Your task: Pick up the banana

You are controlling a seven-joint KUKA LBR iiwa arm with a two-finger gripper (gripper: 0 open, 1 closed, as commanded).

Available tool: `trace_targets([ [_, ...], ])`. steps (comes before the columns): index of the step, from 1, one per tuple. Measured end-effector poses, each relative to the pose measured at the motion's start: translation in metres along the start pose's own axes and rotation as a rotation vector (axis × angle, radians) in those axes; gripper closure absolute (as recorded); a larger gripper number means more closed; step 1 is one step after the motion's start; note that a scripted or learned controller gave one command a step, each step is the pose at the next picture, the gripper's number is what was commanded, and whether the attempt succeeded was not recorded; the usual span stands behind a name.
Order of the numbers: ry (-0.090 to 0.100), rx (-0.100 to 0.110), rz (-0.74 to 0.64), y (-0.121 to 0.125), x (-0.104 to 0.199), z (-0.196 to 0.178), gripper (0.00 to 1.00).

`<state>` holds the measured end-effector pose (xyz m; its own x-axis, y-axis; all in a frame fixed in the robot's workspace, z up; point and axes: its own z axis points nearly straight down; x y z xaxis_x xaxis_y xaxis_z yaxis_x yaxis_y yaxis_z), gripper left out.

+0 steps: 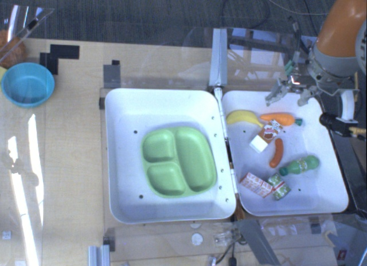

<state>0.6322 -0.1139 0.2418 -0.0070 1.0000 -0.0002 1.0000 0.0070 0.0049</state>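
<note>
Cartons (263, 185) are lying at the right bin's (338, 202) near edge, while the banana (243, 118) is resting at its far left corner. I'm seeing the tool (291, 93) hovering released above the far rim, well apart from it, probably lining up.

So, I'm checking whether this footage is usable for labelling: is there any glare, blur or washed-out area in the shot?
Camera view: strong sunlight glare streaks the wooden bench at left; the shallow white right bin looks slightly washed out, yet the curved yellow banana stays distinct; the pincer at the far edge is small and a little soft.
</note>
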Motion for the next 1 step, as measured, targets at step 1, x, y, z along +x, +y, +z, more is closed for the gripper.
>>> trace_targets([
  [1, 0.000, -0.006, -0.063, 0.0115, 0.0212, 0.1238, 0.00],
])
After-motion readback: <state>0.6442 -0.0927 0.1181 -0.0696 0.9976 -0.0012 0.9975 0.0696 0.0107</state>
